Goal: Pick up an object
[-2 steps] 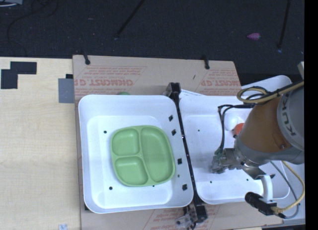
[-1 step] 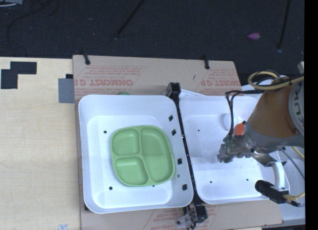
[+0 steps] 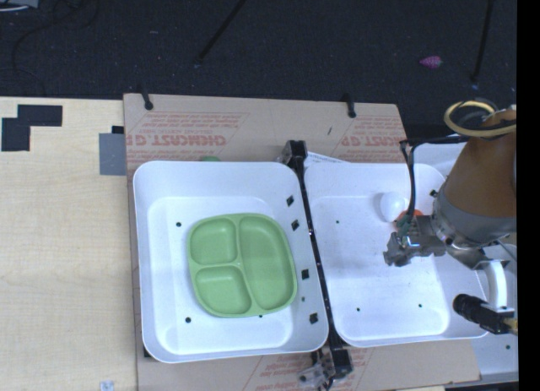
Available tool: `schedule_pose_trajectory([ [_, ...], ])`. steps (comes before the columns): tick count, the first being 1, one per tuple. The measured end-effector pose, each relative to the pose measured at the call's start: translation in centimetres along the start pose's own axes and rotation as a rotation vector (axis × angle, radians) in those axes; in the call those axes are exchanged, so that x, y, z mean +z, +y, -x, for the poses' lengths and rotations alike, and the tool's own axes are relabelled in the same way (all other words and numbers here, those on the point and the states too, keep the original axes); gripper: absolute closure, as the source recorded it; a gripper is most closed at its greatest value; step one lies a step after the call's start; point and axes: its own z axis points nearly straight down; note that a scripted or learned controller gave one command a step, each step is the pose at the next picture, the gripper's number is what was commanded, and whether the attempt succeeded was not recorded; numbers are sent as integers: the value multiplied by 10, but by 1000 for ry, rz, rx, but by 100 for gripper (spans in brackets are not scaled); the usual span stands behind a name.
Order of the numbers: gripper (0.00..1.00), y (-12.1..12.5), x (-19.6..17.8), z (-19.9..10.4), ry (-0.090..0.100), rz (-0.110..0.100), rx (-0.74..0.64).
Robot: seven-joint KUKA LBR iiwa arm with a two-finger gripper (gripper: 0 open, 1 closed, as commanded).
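A small white ball (image 3: 391, 205) lies in the right bin (image 3: 363, 313), near its far right side. My gripper (image 3: 402, 252) hangs low over the same bin, just in front of the ball and slightly to its right, with the grey arm rising behind it at the right. In the left bin (image 3: 160, 296) a light green plate (image 3: 241, 263) with three compartments lies flat in the middle.
The two bins meet at a black-clipped divider (image 3: 308, 237) and rest on a cardboard sheet (image 3: 253, 132). A wooden bench top (image 3: 59, 254) spreads to the left. A yellow cable loop (image 3: 469, 116) sits above the arm.
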Motion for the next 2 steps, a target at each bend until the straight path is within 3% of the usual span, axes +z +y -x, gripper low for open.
schedule_pose_trajectory([
  [1,100,6,-43,1,0,1,-1],
  [2,100,-1,-44,-45,3,-5,-4],
])
